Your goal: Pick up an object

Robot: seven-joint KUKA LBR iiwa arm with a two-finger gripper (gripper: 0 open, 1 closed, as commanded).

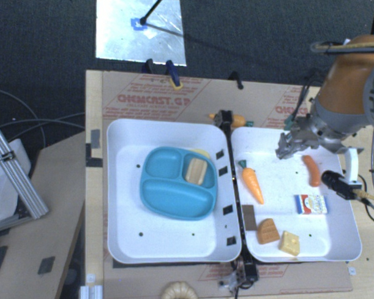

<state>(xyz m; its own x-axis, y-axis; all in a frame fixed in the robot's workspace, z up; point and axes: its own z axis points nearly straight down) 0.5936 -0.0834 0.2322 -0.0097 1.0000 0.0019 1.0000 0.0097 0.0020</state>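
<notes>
Our gripper [289,145] hangs over the upper part of the right bin [352,246]; we cannot tell its state from this slanted angle, and we see nothing held in it. The nearest candidates lie just below it: the sausage [312,170] to its lower right and the carrot [253,184] to its lower left, both flat on the bin floor and apart from each other, which we judge leaves room for a descent. Farther below sit the small printed box [311,204], the brown wedge [268,231] and the cheese piece [290,242]. Well to the gripper's left, the blue divided plate [167,197] in the left bin [122,174] holds a tan block [196,170] in one compartment.
</notes>
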